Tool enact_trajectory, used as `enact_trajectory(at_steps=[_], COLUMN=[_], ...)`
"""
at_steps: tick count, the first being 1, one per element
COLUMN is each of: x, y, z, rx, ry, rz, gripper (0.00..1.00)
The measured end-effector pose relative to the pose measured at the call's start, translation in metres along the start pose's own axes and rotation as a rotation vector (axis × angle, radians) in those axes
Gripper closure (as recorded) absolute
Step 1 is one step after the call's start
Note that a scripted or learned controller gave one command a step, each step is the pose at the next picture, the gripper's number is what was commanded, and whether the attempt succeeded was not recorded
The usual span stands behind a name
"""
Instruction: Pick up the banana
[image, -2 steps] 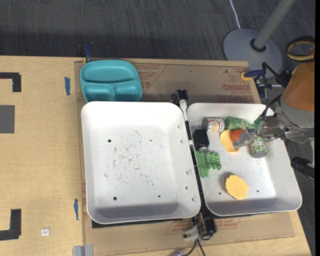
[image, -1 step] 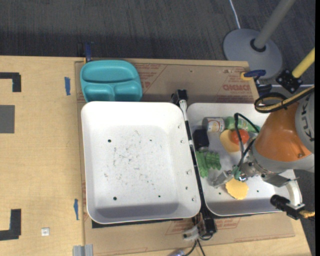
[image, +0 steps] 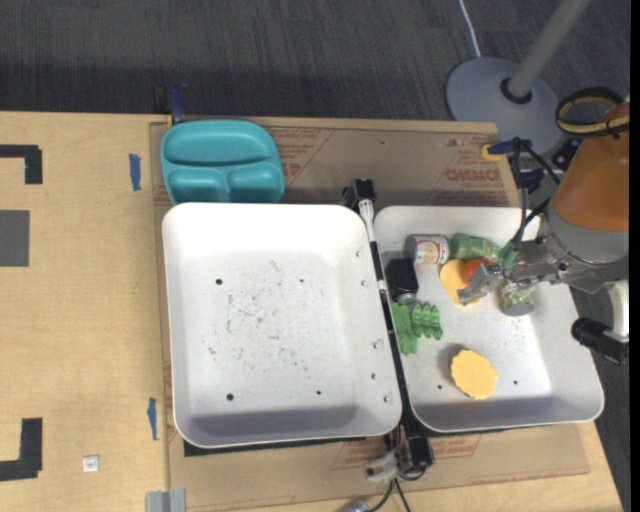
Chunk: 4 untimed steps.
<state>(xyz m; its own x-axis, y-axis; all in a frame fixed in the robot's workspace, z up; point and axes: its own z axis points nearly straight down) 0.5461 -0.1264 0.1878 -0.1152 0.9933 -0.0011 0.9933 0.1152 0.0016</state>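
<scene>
Left bin (image: 200, 400): holds only scuffs and specks.
Right bin (image: 560, 405): holds all the loose items, so the arm works on this side.
Near its front edge, mid-width: flat yellow disc (image: 473, 373), lying apart from everything else.
Further back, against the left wall: ridged green piece (image: 417, 325), with a black block (image: 401, 277) just behind it.
Mid-bin, toward the back: yellow-orange piece, judged to be the banana (image: 457, 281), though its shape is partly hidden.
The gripper (image: 487, 281) sits low, right at the banana's right side, probably touching it. This placement suits a grasp attempt.
Whether the gripper is open or closed cannot be told, and no hold is confirmed.
Back edge: can (image: 430, 248) and green packet (image: 472, 245), both crowding the banana, so a knock is a risk.
Beyond the left bin's back edge: teal tray (image: 222, 160).
</scene>
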Motion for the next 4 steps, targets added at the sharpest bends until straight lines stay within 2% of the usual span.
enact_trajectory(at_steps=[1, 2, 3, 4], x=[0.013, 0.038, 0.022, 0.036], y=[-0.043, -0.061, 0.008, -0.057], z=[0.102, 0.101, 0.049, 0.051], rx=[0.000, -0.004, 0.001, 0.006], ry=[0.001, -0.001, 0.001, 0.002], rz=[0.096, 0.019, 0.165, 0.557], gripper=[0.00, 0.00, 0.00, 0.00])
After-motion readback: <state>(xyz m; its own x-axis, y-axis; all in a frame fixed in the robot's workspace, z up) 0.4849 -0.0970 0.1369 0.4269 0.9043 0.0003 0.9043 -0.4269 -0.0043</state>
